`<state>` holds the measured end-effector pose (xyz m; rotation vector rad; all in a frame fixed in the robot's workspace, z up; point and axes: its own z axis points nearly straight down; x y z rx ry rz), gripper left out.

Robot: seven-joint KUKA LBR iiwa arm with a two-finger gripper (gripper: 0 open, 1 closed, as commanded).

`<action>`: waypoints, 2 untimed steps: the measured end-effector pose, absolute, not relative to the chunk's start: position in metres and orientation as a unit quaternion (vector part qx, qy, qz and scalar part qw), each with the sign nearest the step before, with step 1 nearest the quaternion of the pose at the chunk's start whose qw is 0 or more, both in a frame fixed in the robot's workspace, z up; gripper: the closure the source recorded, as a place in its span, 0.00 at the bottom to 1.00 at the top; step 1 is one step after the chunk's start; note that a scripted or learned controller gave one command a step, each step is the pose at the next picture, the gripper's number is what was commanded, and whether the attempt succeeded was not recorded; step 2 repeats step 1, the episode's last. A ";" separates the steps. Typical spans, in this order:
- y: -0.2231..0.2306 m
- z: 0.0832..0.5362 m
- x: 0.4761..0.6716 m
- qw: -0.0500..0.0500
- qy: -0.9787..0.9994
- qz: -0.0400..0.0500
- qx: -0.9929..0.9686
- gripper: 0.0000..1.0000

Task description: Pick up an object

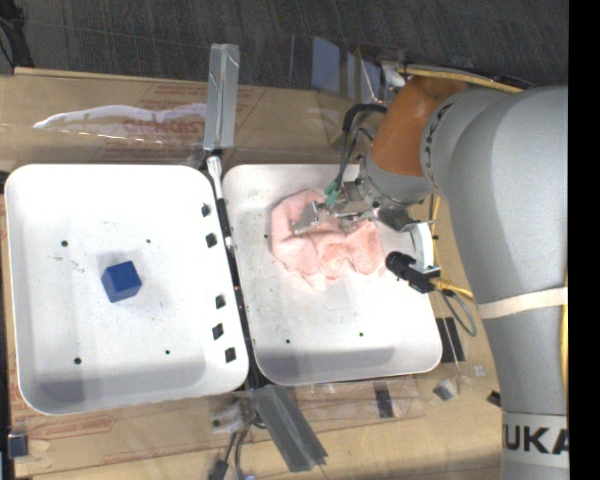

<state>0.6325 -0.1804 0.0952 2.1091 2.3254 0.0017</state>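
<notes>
Counting the contents, one blue cube [122, 280] is seen in the left bin [40, 368] and one crumpled pink cloth [325, 243] in the right bin [400, 343], upper centre, stretched roughly left-right. The gripper [325, 211] is lowered onto the cloth; its grip cannot be told.

floor: dark grey carpet-like surface [130, 8] across the top, ribbed texture
desk: brown cardboard-covered top [100, 103], printed red lettering, faint
plastic: clear wrinkled strip [120, 120] lying on the cardboard, upper left
bracket: grey metal bar [220, 98] upright between the bins, another [290, 433] at the bottom edge
cables: black leads [5, 18] at far upper left, over the floor
light: even, overhead, soft shadows, no window visible
</notes>
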 end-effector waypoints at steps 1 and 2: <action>-0.120 0.093 0.644 -0.001 0.809 0.000 0.588 0.00; -0.120 0.093 0.644 -0.001 0.809 0.000 0.588 0.00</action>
